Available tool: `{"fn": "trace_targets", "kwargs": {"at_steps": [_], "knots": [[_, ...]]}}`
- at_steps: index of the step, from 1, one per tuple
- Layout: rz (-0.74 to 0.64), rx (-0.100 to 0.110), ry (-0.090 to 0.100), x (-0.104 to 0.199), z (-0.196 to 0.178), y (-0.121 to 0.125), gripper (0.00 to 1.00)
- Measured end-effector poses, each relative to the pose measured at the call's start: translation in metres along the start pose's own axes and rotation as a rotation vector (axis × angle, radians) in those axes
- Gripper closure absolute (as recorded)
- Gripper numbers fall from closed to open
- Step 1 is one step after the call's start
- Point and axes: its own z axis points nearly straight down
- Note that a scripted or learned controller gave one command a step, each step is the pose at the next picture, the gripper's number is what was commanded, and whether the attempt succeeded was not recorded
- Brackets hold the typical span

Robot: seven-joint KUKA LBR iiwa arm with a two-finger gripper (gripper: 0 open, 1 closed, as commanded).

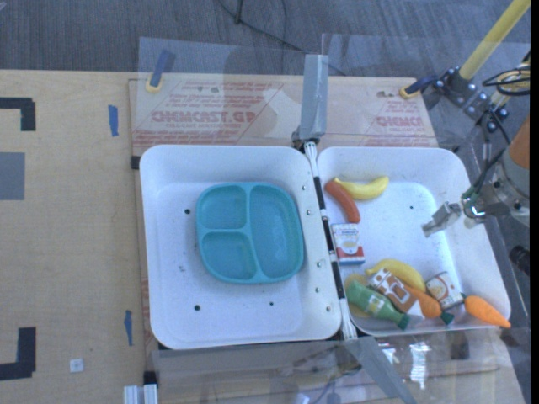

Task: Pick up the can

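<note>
The pincer (444, 218) hangs over the right side of the right bin (438, 160), at about three o'clock in the view, its grey fingertips pointing toward the bin floor; whether it is open or closed cannot be told at this angle, and nothing shows between its tips. The arm behind it enters from three o'clock.

From the pincer, the can (443, 290) lies toward six o'clock, near the bin's front wall, small, with a white and orange label, on its side. Just beside it at four o'clock rests a carrot (486, 311), lying on the bin's rim. At the can's nine o'clock sits a cluster: a ketchup bottle (401, 293), a yellow banana (396, 270) behind it and a green bottle (376, 303) in front.

Toward nine o'clock from the pincer stands a small milk carton (348, 243) near the divider. At ten o'clock lie a hot dog sausage (343, 200) and a second banana (363, 187), touching.

Beyond the divider, the left bin (168, 251) holds a teal compartment plate (250, 231) near its middle.
</note>
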Motion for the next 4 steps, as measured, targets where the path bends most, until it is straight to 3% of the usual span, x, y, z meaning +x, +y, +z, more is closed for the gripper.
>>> {"fn": "trace_targets", "kwargs": {"at_steps": [1,2,3,4], "knots": [[0.020,-0.002,0.005,-0.010,0.085,-0.053,0.00],[0.026,-0.003,0.002,-0.013,0.076,-0.054,1.00],[0.024,-0.002,0.005,-0.012,0.076,-0.054,0.00],[-0.191,-0.001,-0.002,-0.015,0.036,-0.050,0.00]]}}
